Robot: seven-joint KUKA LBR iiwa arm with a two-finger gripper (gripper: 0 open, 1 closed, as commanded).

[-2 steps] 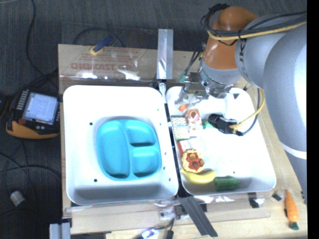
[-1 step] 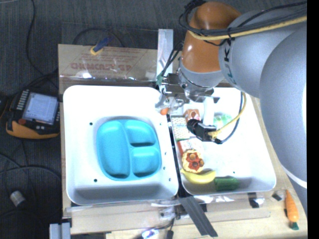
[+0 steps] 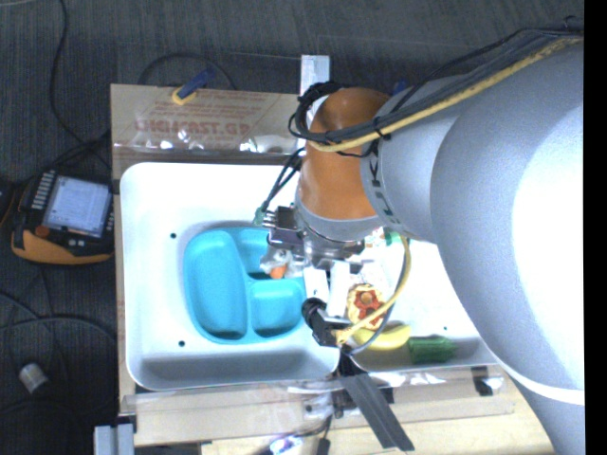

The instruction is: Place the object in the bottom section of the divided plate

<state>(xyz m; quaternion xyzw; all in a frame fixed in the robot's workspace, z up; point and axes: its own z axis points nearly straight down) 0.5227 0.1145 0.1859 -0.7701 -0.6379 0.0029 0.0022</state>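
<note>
Beneath the hand [image 3: 285,262], a small orange object [image 3: 276,271] is showing over the blue divided plate [image 3: 223,297], seemingly for release there, though whether it is being gripped or already dropped is impossible to tell.

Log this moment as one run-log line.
tool over blue divided plate | small orange object at tool | banana, green item beside plate | placement unconfirmed
</note>
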